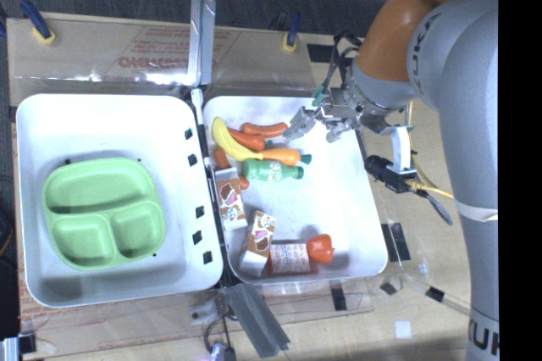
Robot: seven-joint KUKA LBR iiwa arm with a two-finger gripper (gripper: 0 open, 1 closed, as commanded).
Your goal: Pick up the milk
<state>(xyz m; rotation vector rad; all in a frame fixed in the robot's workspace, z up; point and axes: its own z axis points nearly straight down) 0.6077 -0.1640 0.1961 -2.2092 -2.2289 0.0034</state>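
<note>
Overhead, the gripper (318,124) hangs over the upper right part of the right bin (364,219), with the grey arm (457,97) and its orange band reaching in from the right. Whether it is released or clenched cannot be told from this slant, and nothing shows in its grasp. It sits just right of the sausage (264,130) and well apart from the cartons lower down.

Near the bin's front left, one milk carton (259,242) stands tilted, white with a brown and red print. A second small carton (229,200) of the same look lies against the left wall, just above it. Beside the front carton lies a brown labelled can (290,258) on its side, touching a red pepper (320,247) at its right end.

Further up, a banana (230,141) curves beside the sausage, a carrot (273,156) lies below them, and a green bottle (273,172) rests on its side just under the carrot.

Across the divider, the left bin (34,181) holds a green compartment plate (102,211) lying flat
</note>
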